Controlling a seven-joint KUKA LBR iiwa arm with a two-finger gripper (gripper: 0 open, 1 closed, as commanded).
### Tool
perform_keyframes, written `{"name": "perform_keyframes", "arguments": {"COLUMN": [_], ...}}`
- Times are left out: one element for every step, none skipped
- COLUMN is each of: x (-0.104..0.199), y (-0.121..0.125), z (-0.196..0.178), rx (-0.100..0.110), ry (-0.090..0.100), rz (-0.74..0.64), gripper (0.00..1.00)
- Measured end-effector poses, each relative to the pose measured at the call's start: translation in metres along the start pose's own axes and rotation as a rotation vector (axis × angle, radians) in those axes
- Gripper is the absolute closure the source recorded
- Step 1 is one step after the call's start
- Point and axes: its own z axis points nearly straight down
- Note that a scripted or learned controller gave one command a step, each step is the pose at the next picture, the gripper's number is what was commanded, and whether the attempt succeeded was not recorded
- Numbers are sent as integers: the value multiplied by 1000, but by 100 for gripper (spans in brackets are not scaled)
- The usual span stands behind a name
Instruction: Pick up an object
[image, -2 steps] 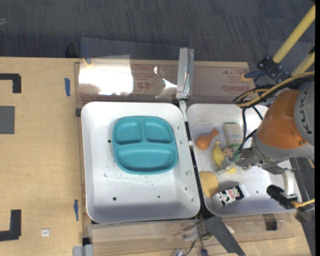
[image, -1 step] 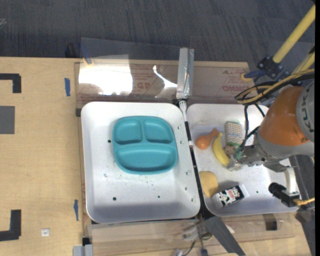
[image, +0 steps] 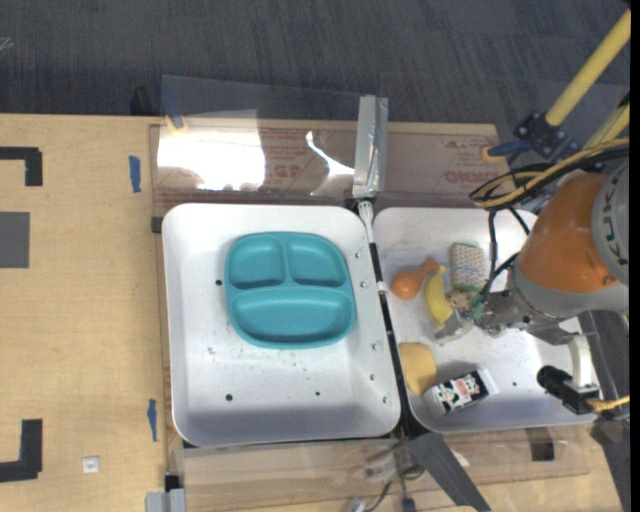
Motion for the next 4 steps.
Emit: {"name": "perform_keyframes", "arguments": {"x": [15,15,-49,-47], "y": [45,46,74,74], "z": [11,0,12,13], "rx": [7,0,7,9], "ry": [1,-1,1,2], "rz": [51,50,36,34], "gripper": [0,100,100,0]}}
